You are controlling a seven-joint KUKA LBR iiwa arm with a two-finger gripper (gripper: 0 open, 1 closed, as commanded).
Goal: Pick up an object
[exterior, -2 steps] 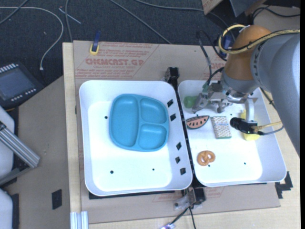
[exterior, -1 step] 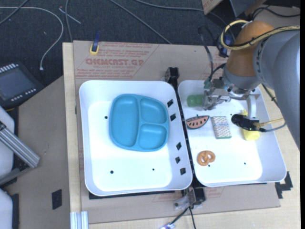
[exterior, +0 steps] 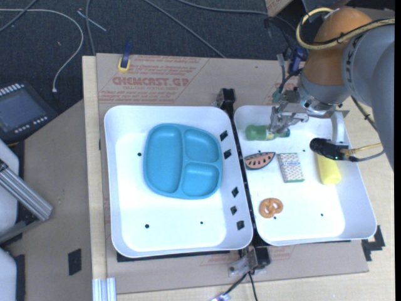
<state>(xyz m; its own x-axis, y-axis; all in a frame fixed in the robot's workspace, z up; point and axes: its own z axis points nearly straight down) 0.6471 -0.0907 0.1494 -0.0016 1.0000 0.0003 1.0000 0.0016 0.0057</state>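
Observation:
My gripper (exterior: 279, 126) hangs low over the back left corner of the right bin (exterior: 351, 221). Its tip is at the right end of a small green object (exterior: 254, 132) lying on the bin floor, and part of that object is hidden behind it. In the same bin lie a watermelon slice (exterior: 259, 160), a speckled square block (exterior: 290, 167), a yellow object (exterior: 329, 170) and a pretzel (exterior: 270, 207).
The left bin (exterior: 125, 224) holds a blue divided plate (exterior: 182, 160). A black divider with clips (exterior: 233, 168) runs between the bins. The arm's grey body and orange band (exterior: 335, 49) loom over the back right, with cables trailing near the yellow object.

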